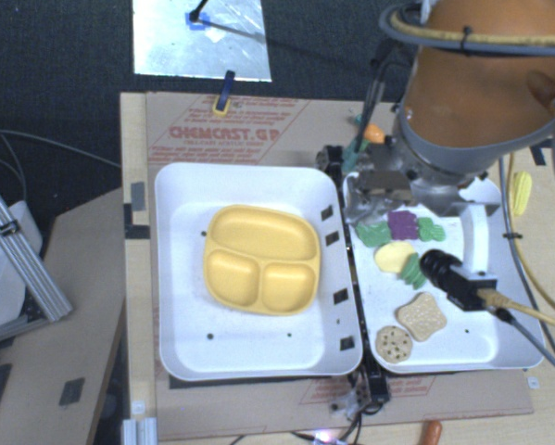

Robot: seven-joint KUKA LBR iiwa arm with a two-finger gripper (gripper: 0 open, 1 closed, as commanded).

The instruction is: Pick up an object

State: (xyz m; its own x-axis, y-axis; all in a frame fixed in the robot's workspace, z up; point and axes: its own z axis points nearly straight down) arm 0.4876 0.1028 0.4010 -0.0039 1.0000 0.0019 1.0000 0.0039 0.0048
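my arm comes in from three o'clock, its orange band bulking over the right bin (527,346), wrist bent down so my gripper (377,191) hangs at the bin's ten o'clock corner; whether it is open or closed i cannot tell. just below it lie purple grapes (403,222), green pieces (373,234) and a yellow lump (394,256). toast (421,316) and a cookie (393,344) sit toward six o'clock. a yellow divided plate (261,259) fills the left bin (180,341).
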